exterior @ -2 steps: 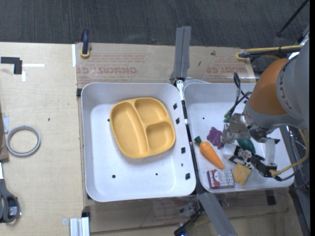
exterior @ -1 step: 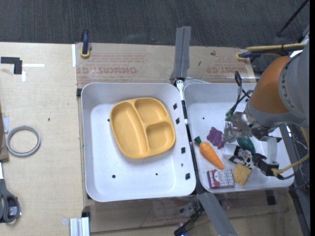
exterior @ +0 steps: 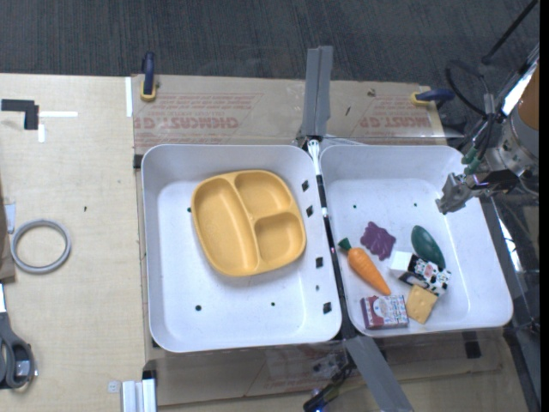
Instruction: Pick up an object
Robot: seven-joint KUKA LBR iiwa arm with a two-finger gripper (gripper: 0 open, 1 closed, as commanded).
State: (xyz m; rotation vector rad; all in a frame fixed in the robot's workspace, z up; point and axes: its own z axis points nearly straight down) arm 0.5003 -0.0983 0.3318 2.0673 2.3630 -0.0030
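Note:
The right bin holds several small things near its front: an orange carrot, a purple piece, a dark green oval, a black-and-white cow-patterned block, a yellow wedge and a small red box. My gripper hangs over the right bin's far right side, above and to the right of these things, apart from all of them. Nothing shows between its fingers.
The left bin holds a yellow divided plate. A grey divider post rises between the bins at the back. On the bench at left lie a grey ring and scissors.

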